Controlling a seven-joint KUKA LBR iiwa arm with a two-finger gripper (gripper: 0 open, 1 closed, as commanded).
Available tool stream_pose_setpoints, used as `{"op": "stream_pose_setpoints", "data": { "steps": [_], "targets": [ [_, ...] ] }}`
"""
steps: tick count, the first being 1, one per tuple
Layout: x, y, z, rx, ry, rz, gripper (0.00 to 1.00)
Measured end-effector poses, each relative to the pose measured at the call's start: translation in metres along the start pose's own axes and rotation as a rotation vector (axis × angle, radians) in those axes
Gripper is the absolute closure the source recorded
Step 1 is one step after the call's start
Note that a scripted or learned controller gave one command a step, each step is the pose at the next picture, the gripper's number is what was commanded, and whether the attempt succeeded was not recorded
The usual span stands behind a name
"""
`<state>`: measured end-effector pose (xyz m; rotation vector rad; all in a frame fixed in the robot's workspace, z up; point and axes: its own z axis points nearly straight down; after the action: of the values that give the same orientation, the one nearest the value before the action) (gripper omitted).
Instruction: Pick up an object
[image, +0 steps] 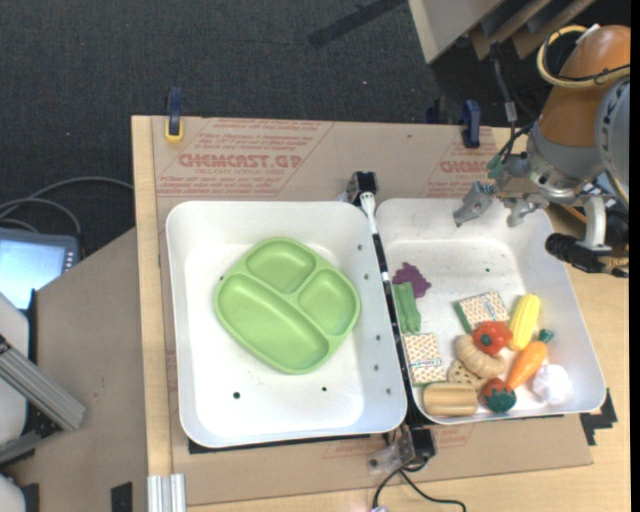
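My gripper (497, 208) hangs over the far edge of the right bin (455, 250), fingers spread and nothing between them. The toy food lies well below it at the bin's near right: a yellow corn cob (524, 319), an orange carrot (527, 363), a red tomato (491, 337), a white garlic bulb (551, 382), a tan bread roll (450, 400) and a strawberry (499, 397). A purple grape bunch (409, 279) and a green stalk (406, 306) lie by the bin's left wall.
The left bin (200, 260) holds a green divided plate (287, 304). Patterned cracker squares (424, 355) lie among the food. A black clamp (362, 185) sits at the far end of the seam between the bins. Cables trail off the bench's near edge.
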<state>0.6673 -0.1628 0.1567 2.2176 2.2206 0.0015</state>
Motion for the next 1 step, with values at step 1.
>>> {"op": "stream_pose_setpoints", "data": {
  "steps": [1],
  "targets": [
    [0.0137, -0.0029, 0.0772, 0.012, 0.004, 0.0, 0.0]
  ]
}}
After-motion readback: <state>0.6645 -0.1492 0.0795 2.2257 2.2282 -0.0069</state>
